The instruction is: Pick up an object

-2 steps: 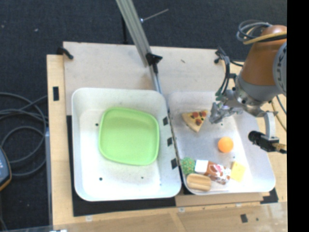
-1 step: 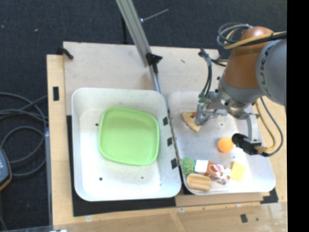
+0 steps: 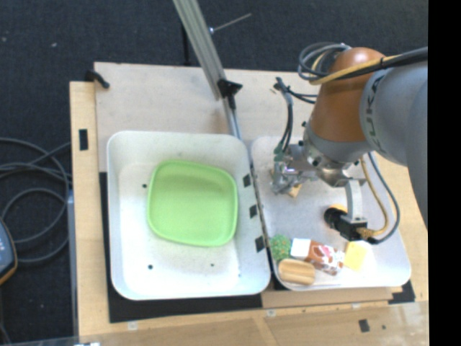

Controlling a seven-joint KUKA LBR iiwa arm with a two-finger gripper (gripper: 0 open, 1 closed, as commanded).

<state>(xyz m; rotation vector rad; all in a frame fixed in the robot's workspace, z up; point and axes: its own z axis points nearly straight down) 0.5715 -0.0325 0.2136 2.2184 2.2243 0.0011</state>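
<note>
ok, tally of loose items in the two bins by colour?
Green: 2, the plate and a small leafy piece
White: 1, block
Tan: 1, bread roll
Red and white: 1, piece
Yellow: 1, block
Total: 6

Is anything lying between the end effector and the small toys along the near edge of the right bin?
Nothing visible. The end effector hangs over bare floor of the right bin; the toys lie clustered nearer the camera.
</note>
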